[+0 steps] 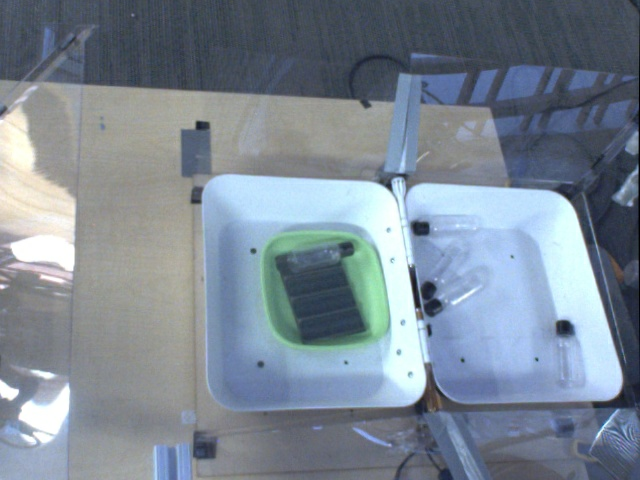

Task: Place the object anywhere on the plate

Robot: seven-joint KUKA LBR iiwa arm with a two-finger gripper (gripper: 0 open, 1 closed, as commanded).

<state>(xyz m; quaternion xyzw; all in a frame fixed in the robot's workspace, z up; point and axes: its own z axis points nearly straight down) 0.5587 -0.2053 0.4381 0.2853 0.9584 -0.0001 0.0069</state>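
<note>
- Wooden bench (120, 268) on dark carpet, bearing two shallow white bins side by side
- Left white bin (225, 368): we see a lime-green square plastic plate (372, 298), on it a dark ribbed rectangular block (320, 303) and one clear black-capped vial (318, 257)
- Right white bin (590, 268): several more clear plastic vials with black caps (455, 290), well apart from the plate
- We judge one vial already placed; whether others remain to move, and the gripper's state, we cannot tell

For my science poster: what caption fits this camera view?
Green plate in the left bin holds one clear vial; more vials lie in the right bin.
</note>
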